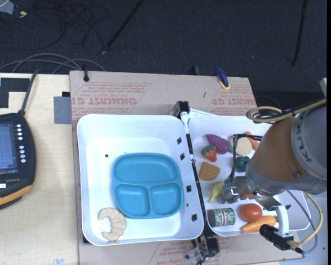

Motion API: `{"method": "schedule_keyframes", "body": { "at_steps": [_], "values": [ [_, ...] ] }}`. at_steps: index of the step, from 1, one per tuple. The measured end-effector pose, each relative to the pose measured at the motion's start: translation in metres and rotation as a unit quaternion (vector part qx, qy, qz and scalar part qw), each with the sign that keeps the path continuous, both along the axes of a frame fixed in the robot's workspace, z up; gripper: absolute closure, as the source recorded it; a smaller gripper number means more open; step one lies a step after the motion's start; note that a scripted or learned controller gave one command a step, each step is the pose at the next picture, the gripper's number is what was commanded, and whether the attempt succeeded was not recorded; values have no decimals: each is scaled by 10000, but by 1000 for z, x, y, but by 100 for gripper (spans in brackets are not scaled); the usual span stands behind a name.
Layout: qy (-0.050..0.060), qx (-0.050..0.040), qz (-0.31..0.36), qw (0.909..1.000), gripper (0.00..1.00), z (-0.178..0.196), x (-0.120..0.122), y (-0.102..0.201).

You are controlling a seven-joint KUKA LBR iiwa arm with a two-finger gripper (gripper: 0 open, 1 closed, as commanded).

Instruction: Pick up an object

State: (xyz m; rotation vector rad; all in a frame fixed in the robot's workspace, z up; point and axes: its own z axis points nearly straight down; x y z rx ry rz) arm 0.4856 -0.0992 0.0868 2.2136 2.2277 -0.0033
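While the claw (pixel 231 191) hung low over the small yellow toy banana (pixel 217 191), nothing was lifted; its state I cannot tell.

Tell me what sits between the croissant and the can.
In the camera view, the blue divided tray lies between the croissant and the can, along with the rims where the two bins meet.

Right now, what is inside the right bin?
The right bin holds a purple piece, a brown wedge, a yellow piece, a can, a tomato and a carrot. The arm covers the bin's right part, so anything beneath cannot be seen.
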Motion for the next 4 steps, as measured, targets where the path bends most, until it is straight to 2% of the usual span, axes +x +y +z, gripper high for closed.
{"method": "schedule_keyframes", "body": {
  "at_steps": [1, 2, 3, 4],
  "values": [
    [-5, 29, 33, 10000, 100, 104, -8, 63],
    [-17, 20, 30, 10000, 100, 206, -8, 114],
    [74, -2, 44, 10000, 100, 208, -8, 114],
    [-20, 19, 47, 10000, 100, 306, 4, 208]
  ]
}}
